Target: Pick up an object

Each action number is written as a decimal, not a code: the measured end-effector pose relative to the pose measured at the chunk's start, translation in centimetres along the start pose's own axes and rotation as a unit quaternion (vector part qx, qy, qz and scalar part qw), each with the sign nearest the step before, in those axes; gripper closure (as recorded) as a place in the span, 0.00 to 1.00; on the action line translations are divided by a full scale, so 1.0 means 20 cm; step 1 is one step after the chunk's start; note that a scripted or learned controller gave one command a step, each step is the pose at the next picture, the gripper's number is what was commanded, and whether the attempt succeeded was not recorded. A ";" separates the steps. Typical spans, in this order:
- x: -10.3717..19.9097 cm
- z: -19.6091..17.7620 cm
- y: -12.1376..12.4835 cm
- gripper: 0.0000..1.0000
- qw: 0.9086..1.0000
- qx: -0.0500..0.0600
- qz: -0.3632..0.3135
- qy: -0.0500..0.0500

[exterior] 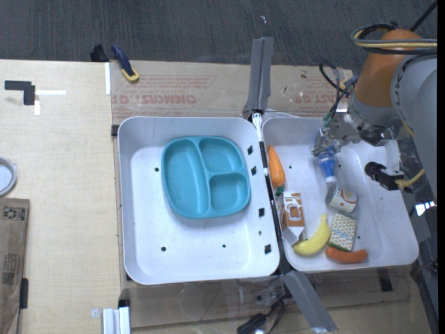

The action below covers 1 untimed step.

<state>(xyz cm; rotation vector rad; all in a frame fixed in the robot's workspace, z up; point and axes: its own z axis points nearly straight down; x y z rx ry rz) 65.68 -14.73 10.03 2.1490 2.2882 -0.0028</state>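
My gripper [325,145] hangs low over the back of the right bin [389,249], right at the upper end of a blue and white tube [328,168]. Whether it touches the tube cannot be told from this angle. In front of the tube lies a white cup-like piece [343,200]. An orange carrot [276,167] rests along the bin's left wall. Toward the front lie an orange and white box [293,211], a yellow banana [314,236], a green patterned packet [342,231] and a red sausage [346,256].
The left bin [139,242] holds a blue divided plate [206,176]. A grey post [261,75] stands behind the seam between the bins. The arm's grey body and cables [396,82] hang over the right bin's back right corner.
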 end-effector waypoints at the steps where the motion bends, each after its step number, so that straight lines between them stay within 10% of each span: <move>1: 0.22 -0.69 0.02 1.00 0.997 0.000 0.074 0.001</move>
